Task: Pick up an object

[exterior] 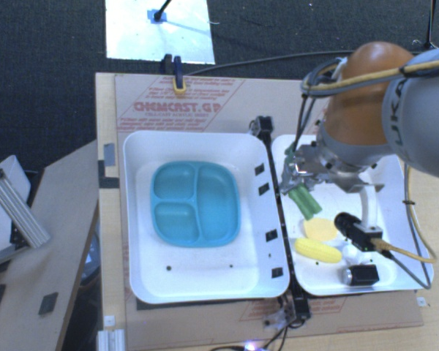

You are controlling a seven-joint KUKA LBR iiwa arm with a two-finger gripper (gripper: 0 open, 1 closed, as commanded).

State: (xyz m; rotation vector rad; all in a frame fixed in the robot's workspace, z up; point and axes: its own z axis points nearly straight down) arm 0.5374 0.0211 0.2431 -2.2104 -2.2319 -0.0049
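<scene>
The left bin point(205, 273) holds a blue divided plate point(196, 203). Right of the plate, over the right bin point(329, 287), hangs the claw point(298, 175) (apart or together, one cannot tell), just above a green oblong piece point(306, 202). Lower, still right of the plate, lie a yellow disc point(320, 229) and a yellow banana-shaped piece point(318, 251).

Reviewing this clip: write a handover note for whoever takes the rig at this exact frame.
Tool: low over the left side of the right bin, at the upper end of the green piece; no grasp can be confirmed.
Things: the yellow disc, yellow banana-shaped piece and small black item lie in the right bin. The blue divided plate lies in the left bin.
Done: nothing visibly lifted.
Left: secure one object and lift it.
</scene>
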